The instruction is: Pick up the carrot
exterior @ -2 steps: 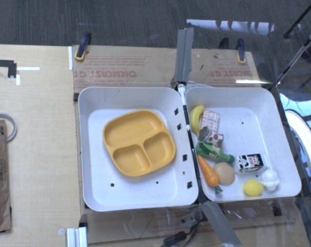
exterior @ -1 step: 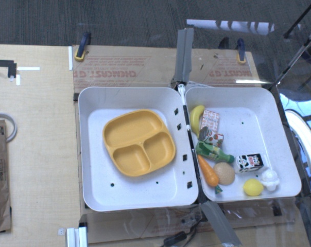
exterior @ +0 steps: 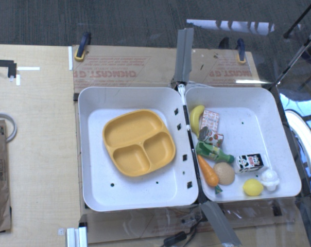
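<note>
In the lower middle of the frame, against the left wall of the right bin [exterior: 279, 138], lies the carrot [exterior: 208, 171], orange, its narrow end pointing up and left and its green stub toward the bin's lower edge. It touches a round tan ball [exterior: 225, 174] on its right, and a green vegetable [exterior: 213, 152] lies just above it. A banana [exterior: 196, 118], small cartons [exterior: 209, 125], a milk carton [exterior: 249, 162], a lemon [exterior: 253, 187] and a white object [exterior: 270, 178] crowd the same bin. The left bin [exterior: 93, 158] holds a yellow divided plate [exterior: 139, 142]. The state of the gripper cannot be told here. Judging by this, the pick has not begun: the approach is the step in hand. The next move calls for a descent over the carrot's middle, fingers set across its width, clear of the bin wall and the ball.
</note>
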`<state>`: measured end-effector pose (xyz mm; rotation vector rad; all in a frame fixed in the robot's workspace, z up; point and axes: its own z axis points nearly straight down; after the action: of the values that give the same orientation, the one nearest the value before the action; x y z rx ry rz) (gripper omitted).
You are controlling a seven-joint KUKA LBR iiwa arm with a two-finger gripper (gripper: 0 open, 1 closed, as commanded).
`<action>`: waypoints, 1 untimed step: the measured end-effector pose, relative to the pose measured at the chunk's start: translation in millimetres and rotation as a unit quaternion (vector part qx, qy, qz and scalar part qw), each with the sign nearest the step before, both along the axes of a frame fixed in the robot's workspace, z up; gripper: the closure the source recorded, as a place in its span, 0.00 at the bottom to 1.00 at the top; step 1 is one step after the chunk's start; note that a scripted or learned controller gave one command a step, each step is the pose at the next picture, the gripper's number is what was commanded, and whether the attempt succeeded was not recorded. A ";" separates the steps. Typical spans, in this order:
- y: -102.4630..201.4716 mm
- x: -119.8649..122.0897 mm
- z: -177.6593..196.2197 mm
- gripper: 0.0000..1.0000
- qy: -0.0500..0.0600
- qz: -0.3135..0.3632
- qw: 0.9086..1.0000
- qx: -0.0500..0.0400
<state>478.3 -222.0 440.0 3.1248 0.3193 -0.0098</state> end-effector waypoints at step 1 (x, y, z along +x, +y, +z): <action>0.4 0.2 -0.7 0.00 0.001 0.000 1.000 0.000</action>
<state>478.5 -221.6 439.3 3.1254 0.3198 -0.0131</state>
